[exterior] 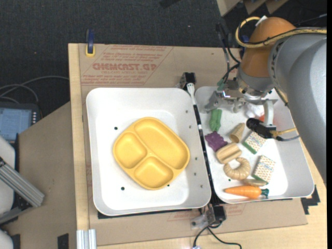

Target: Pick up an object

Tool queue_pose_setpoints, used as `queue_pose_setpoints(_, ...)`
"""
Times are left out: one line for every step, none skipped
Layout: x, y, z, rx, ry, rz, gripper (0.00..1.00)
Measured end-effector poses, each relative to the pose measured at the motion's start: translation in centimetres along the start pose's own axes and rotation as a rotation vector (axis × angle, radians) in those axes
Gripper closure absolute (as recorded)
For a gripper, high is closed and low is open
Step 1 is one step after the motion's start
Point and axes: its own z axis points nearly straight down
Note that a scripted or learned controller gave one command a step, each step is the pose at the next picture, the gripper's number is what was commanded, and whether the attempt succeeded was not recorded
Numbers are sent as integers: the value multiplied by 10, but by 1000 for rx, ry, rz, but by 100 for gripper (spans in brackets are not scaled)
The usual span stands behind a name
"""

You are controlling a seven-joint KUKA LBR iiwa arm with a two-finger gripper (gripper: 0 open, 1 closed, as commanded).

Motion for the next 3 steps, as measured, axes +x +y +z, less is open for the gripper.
queue_pose_setpoints(0, 0, 0, 0, 0, 0, 0)
queue_pose_setpoints(-3, 0, 0, 0, -1, 1, 0)
queue_pose_setpoints(0, 0, 0, 0, 0, 0, 0)
